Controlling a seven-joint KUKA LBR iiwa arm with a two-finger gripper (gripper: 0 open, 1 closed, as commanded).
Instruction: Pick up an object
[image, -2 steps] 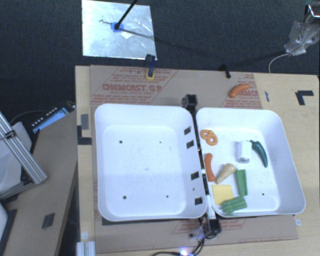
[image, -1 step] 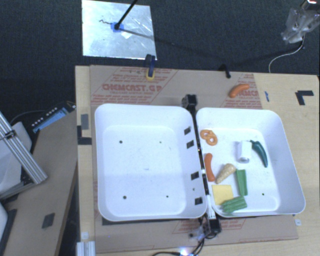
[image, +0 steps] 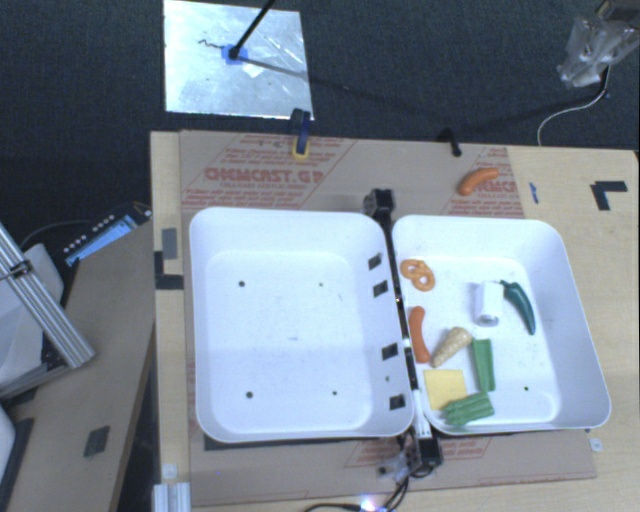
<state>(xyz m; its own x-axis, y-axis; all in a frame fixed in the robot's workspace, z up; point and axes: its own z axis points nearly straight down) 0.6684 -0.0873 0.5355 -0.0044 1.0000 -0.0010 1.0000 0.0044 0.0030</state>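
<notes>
The right bin (image: 565, 290) holds several toy foods. An orange pretzel (image: 417, 274) lies near its left wall, with an orange sausage (image: 418, 334) below it. Beside that rest a beige root (image: 451, 345), a yellow cheese square (image: 445, 385), a green stick (image: 483, 364) and a bunch of green beans (image: 467, 408). A white cylinder (image: 487, 302) and a dark green pepper (image: 520, 305) lie toward the middle. My gripper (image: 592, 48) hangs blurred at the top right corner, far behind the bin and well above the bench.
The left bin (image: 205, 300) sits beside the right one, joined by a black hinged divider (image: 395, 300). Another orange sausage (image: 478, 181) lies on the cardboard behind the right bin. A yellow and blue clamp (image: 299, 135) stands at the back edge.
</notes>
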